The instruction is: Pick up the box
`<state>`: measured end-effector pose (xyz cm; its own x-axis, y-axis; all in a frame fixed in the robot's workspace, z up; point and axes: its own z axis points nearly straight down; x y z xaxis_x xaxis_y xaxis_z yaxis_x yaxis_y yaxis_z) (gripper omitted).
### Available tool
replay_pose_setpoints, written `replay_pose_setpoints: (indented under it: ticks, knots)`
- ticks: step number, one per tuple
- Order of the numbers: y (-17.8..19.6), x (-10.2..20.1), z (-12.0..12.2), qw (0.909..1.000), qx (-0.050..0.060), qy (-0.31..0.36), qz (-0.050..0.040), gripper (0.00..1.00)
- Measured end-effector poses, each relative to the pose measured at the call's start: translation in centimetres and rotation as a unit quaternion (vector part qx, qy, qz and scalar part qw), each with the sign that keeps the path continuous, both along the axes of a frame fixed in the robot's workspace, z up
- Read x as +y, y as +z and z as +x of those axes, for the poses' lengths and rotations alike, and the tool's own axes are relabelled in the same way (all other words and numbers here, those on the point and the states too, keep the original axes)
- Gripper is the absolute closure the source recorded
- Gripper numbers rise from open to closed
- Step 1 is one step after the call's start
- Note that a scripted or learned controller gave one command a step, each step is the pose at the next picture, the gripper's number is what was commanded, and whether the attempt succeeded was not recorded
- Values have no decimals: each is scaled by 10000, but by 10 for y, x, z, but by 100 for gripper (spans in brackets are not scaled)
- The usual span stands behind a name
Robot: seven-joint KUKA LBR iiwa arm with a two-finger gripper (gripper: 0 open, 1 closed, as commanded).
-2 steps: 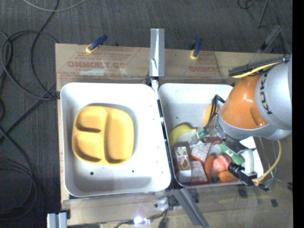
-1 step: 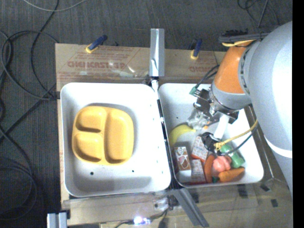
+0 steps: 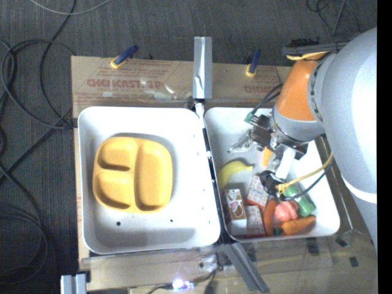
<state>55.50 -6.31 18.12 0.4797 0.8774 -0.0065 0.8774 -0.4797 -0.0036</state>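
1. My claw (image 3: 248, 141) hangs over the right bin (image 3: 225, 127), near its top edge and closer to the wall it shares with the left bin (image 3: 184, 225).
2. I cannot tell if my claw is open or closed.
3. The box (image 3: 235, 204) lies in the right bin, close to the shared wall and toward the bottom edge. It is apart from my claw.
4. A yellow fruit (image 3: 234, 171) lies between my claw and the box.
5. A red box (image 3: 257, 193) lies just beside the box, toward the middle of the bin. A third box (image 3: 254, 225) lies by the bottom edge.
6. In the bottom right corner of that bin there is a pile of toy food: a carrot (image 3: 298, 226), a red tomato (image 3: 283, 212) and a green thing (image 3: 305, 206).
7. The left bin holds a yellow plate (image 3: 133, 173) with three parts. It lies flat, near the left wall.
8. Both bins sit on a brown board (image 3: 92, 81) with red letters on it.
9. Two clips pinch the top edge of the board, a left clip (image 3: 124, 56) and a right clip (image 3: 252, 63).
10. A metal bar (image 3: 202, 66) stands at the top edge, between the two bins.
11. The floor (image 3: 153, 17) is dark grey carpet. Black cables (image 3: 12, 152) and a white cable (image 3: 49, 8) lie on it.
12. My arm is grey with an orange band (image 3: 296, 97).
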Motion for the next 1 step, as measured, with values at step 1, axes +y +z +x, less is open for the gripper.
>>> replay_pose_setpoints:
  ticks: [1]
  knots:
    - [-80,-33,-36,9998,-122,184,0,0]
